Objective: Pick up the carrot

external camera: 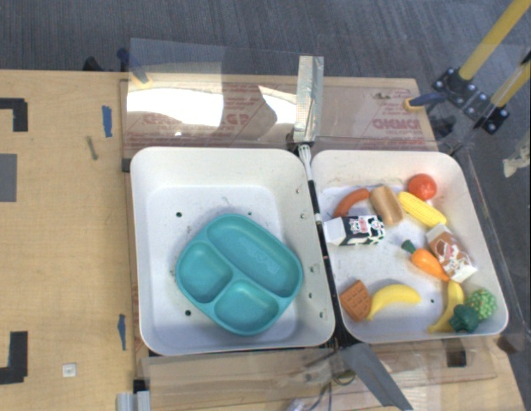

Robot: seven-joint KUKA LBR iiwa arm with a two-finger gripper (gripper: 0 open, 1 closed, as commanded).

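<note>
Status: task not started, judging by the layout. The carrot [426, 262] lies in the right bin [480, 197], untouched, orange body with its green stub pointing toward the milk carton [358, 229].

Landmark for places: the milk carton.
- Carrot: right of the carton and a little nearer the camera, touching or just beside a wrapped packet [451, 256] on its far side.
- Banana [394, 297]: nearer the camera than the carton, apart from the carrot.
- Corn cob [421, 209] and tomato [422, 186]: beyond the carton, to its right.
- Teal divided plate [238, 272]: left of the carton, in the left bin [154, 229].

Pincer: state cannot be told from this frame.

Left to do: the whole approach, descent, grasp and lift. Crowding by the packet may hinder a clean grip.
</note>
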